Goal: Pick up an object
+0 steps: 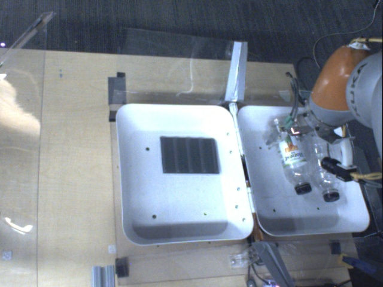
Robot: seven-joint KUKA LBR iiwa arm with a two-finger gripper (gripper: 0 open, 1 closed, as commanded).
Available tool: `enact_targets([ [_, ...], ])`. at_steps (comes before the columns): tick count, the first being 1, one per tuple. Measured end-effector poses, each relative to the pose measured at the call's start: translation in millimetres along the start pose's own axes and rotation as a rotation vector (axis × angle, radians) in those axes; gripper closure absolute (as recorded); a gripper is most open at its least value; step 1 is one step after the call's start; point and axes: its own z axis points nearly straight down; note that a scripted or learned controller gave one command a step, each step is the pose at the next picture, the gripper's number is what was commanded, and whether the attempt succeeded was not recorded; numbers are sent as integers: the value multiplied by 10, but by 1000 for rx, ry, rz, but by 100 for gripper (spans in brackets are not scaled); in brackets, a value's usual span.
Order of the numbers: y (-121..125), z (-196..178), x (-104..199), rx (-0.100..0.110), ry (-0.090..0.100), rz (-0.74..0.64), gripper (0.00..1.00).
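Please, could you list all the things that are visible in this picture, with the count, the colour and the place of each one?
left bin: one, white, middle of the bench.
grille: one, dark ribbed rectangle, on the left bin's floor.
right bin: one, white, beside the left bin.
plastic bottles: apparently two, clear with black caps, one with an orange-and-white label, lying in the right bin.
bench: one, light wood, under both bins.
metal strip: one, grey, behind the gap between the bins.
arm: one, grey with orange band, over the right bin's far right.
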Motion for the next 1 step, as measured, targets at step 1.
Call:
enact_targets([
  [1, 67, -863, 464, 6, 3, -93, 100],
])
